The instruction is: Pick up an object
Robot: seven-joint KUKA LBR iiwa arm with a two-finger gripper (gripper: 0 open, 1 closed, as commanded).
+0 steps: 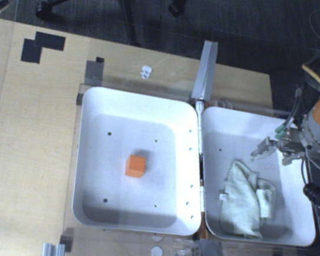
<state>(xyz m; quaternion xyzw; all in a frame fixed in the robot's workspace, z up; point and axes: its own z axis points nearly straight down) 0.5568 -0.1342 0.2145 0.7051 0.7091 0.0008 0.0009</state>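
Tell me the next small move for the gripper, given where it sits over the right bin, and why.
Probably ease the gripper down and toward the crumpled pale cloth, the nearest object. It sits over the upper part of the right bin, apart from the cloth, with nothing seen between its fingers. The orange block lies in the left bin, a longer reach.
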